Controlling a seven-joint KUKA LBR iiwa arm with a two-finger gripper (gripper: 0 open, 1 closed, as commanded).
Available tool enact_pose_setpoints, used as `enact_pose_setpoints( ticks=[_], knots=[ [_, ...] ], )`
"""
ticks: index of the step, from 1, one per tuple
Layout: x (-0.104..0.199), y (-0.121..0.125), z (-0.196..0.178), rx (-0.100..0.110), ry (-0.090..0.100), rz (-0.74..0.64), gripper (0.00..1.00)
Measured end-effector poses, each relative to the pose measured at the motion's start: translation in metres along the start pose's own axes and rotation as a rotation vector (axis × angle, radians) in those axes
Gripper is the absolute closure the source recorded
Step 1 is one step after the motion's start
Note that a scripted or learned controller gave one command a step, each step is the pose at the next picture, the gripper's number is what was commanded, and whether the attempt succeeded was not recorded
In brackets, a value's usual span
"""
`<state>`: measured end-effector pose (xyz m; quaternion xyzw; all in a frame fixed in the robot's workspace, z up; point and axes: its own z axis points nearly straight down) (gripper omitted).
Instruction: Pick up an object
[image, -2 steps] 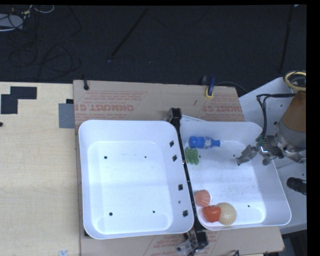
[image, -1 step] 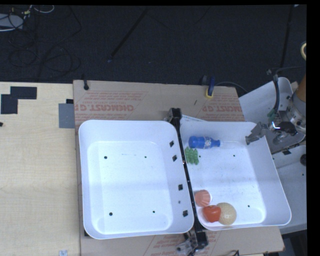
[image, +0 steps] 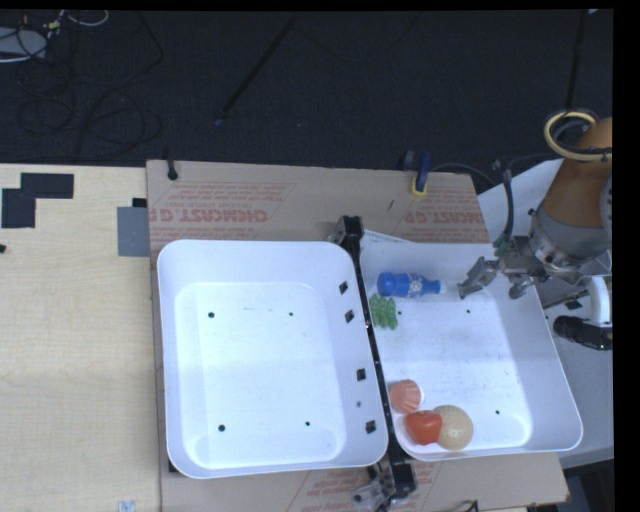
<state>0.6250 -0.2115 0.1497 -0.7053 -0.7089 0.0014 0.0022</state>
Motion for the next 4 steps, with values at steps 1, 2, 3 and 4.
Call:
enact_pose_setpoints(
  ticks=[1,2,3,4],
  knots=[
    [-0.002,-0.076,-0.038,0.0,0.0,0.008,0.0],
    [-0.003,-0.073,-0.047,-0.002,0.0,0.006,1.0],
    [0.0,-0.045,0.026,0.0,0.001,0.001,1.0],
    [-0.002,-0.055,-0.046,-0.007,-0.002,0.006,1.0]
  ],
)
